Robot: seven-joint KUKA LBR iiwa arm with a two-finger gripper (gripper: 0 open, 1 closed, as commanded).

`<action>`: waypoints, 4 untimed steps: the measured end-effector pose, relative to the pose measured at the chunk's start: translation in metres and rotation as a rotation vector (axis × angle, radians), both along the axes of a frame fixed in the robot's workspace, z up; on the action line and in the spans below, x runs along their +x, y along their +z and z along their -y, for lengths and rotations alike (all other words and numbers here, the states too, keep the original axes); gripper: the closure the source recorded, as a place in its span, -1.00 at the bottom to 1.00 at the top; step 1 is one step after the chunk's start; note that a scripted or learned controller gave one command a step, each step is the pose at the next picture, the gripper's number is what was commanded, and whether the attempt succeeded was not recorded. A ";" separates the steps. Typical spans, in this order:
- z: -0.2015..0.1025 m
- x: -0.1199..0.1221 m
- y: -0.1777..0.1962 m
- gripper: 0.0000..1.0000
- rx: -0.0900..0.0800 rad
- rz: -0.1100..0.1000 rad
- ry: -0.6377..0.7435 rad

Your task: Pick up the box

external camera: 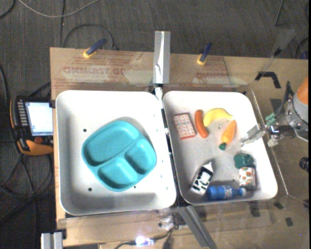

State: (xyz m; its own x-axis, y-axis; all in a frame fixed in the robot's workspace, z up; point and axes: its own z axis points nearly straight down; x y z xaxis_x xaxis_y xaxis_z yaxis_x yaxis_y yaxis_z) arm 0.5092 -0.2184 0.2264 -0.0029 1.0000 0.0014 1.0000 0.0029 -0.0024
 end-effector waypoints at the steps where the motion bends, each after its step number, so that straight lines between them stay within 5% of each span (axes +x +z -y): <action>1: -0.052 0.033 -0.104 -1.00 0.000 -0.002 0.035; 2: -0.052 0.010 -0.029 -1.00 -0.002 0.000 -0.029; 3: -0.167 0.019 -0.044 -1.00 -0.001 0.000 0.009; 4: -0.113 0.049 -0.134 -1.00 -0.003 0.006 0.023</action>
State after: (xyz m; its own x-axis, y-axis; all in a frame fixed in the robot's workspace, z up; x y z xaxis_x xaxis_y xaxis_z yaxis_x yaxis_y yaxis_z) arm 0.5577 -0.1054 0.0926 -0.0262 0.9997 -0.0016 0.9996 0.0262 0.0039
